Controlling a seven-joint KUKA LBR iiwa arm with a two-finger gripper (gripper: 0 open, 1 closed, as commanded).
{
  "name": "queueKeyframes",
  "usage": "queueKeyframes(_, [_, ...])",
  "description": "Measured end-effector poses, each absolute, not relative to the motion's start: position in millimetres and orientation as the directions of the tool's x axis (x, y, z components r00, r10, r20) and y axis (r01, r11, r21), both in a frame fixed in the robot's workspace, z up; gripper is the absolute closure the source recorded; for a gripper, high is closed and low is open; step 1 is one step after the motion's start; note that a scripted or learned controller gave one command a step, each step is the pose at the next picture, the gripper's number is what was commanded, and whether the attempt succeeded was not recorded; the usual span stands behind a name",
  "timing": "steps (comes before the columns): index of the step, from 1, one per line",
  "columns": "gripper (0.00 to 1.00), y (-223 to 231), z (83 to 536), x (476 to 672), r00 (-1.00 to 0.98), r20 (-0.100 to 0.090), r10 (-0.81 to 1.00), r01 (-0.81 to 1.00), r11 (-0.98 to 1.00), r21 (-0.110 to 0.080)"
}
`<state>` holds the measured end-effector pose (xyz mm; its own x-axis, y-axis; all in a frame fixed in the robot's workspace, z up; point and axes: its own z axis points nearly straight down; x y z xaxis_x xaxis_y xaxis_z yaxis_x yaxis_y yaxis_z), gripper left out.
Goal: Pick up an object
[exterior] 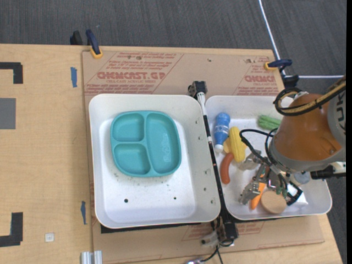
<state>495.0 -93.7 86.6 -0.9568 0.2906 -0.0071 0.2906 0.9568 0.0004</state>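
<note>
Metal fingers of the gripper are hanging low in the right bin, near its front edge, and whether they are spread or pressed together I cannot tell, since wires and small parts are cluttering that spot. Just beside them an orange carrot-like piece and a tan round disc are lying against the front wall; either could be the thing to pick. A likely failure is the tips closing on the edge of the disc or nudging the carrot aside, because the two are sitting so close together. Further toward the left wall, a red-orange sausage shape, a yellow corn cob and a blue bottle are lying. A green item at the back edge is being partly covered by the arm's orange band. A teal divided plate is resting in the left bin.
</note>
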Motion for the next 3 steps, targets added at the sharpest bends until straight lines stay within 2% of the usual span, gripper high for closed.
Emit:
queueKeyframes(1, [0.00, -93.7, 86.5, 495.0, -0.957, -0.007, 0.291, 0.291, 0.957, 0.000])
queueKeyframes(2, [0.00, -93.5, 86.6, 500.6, -0.998, -0.010, 0.070, 0.070, 0.998, 0.000])
queueKeyframes(3, [0.00, -49.3, 185.3, 524.7, -0.925, -0.007, -0.381, -0.381, 0.925, -0.001])
